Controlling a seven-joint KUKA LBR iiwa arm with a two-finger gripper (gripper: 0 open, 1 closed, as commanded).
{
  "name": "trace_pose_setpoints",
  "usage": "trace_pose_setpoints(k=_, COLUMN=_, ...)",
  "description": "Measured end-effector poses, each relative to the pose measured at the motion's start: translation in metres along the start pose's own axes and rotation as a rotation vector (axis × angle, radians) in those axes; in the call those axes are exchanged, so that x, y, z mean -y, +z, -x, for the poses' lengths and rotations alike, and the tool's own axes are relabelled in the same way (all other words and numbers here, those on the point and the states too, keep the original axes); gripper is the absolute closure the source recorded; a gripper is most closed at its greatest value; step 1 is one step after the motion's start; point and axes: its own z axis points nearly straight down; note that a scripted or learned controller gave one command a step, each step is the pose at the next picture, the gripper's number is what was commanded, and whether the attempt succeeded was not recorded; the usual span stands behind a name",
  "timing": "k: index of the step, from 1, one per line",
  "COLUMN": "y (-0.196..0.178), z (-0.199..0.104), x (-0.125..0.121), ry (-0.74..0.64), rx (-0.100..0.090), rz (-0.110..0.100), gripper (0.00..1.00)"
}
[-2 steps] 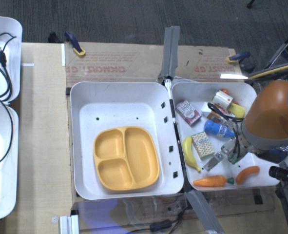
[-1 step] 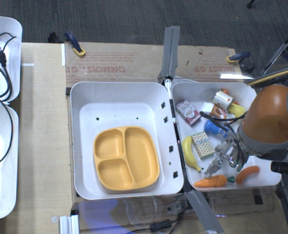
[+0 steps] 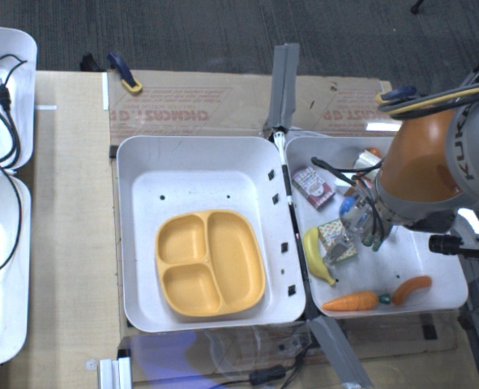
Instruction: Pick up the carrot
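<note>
My hand hangs over the middle of the right bin, and I cannot tell how it is set. Under it lie a banana and a small packet. The carrot lies by the near wall, lengthwise left to right, green end toward a sausage just beside it. The left bin holds a yellow divided plate.

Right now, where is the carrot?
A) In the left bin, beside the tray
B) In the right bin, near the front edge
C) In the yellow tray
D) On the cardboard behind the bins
B: the carrot lies in the right bin by its front edge, next to the banana, while the yellow tray sits in the left bin.
</note>
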Motion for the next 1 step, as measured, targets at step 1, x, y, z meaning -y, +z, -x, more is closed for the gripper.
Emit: trace_pose_setpoints(k=1, y=0.0001, z=-0.0001, x=0.0001, ry=0.000, rx=0.000, rz=0.000, gripper=0.00)
